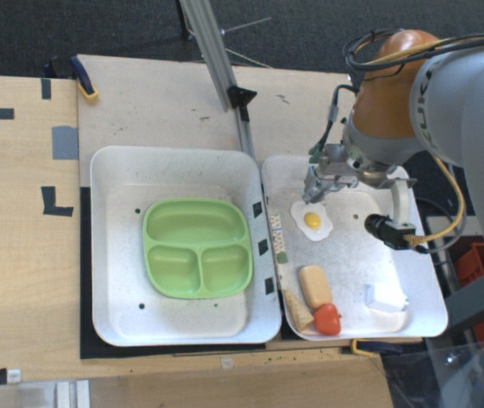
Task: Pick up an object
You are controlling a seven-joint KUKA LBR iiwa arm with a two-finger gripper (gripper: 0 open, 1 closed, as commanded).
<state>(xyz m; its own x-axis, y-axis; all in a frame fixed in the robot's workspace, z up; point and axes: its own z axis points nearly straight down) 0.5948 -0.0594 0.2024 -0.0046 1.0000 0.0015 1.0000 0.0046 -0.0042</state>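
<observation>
In the right bin (420, 300) a toy fried egg (312, 222) lies near the left wall. A tan bread piece (315, 286) and a red tomato (327, 319) lie near the front left corner, with a crusty bread stick (297, 310) beside them. A pale white object (385, 297) rests near the front right. My gripper (316, 190) hangs over the bin's back left part, just above and behind the egg, with nothing seen between its fingers.
The left bin (114, 253) holds a green divided plate (197, 246). A grey metal pole (212, 45) slants down to the bins' back edge. A black cable connector (390, 230) hangs over the right bin beside the arm.
</observation>
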